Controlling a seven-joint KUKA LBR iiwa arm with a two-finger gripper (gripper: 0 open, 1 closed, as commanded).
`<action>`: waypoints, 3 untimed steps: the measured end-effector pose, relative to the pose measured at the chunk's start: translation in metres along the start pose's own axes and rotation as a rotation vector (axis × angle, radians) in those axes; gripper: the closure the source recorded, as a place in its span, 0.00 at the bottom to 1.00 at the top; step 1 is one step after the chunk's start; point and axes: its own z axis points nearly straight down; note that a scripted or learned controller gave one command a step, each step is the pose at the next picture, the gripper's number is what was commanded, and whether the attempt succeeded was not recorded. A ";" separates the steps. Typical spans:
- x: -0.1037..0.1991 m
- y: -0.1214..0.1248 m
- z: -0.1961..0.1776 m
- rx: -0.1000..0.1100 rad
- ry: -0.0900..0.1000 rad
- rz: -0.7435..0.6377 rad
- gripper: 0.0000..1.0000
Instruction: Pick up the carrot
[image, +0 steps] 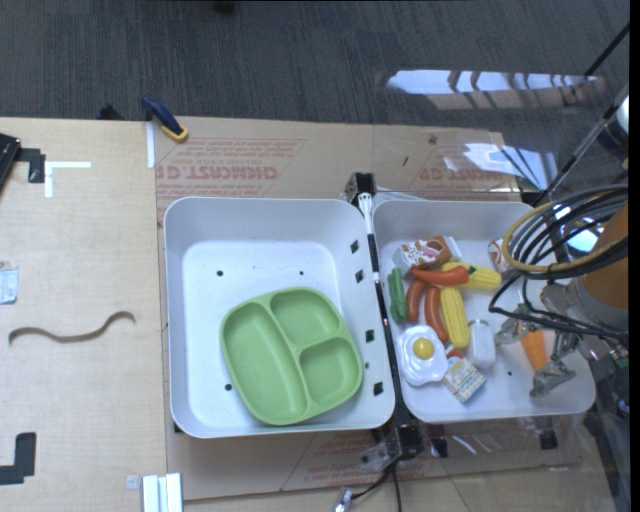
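The carrot is a short orange piece low in the right part of the right bin. My gripper hangs right over it, down inside the bin, with grey metal parts beside and below the carrot. Cables and the wrist hide part of the carrot, and I cannot make out whether it is gripped. The arm with its orange band comes in from the right edge.
Left of the carrot lie a white toy, a fried egg, corn, sausages, a green pod and a small packet. The left bin holds a green divided plate.
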 end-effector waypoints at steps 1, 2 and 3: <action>-0.002 0.000 -0.010 0.002 -0.004 -0.001 1.00; -0.002 0.000 -0.010 0.002 -0.004 -0.001 0.00; -0.004 0.000 -0.019 0.004 -0.007 -0.001 1.00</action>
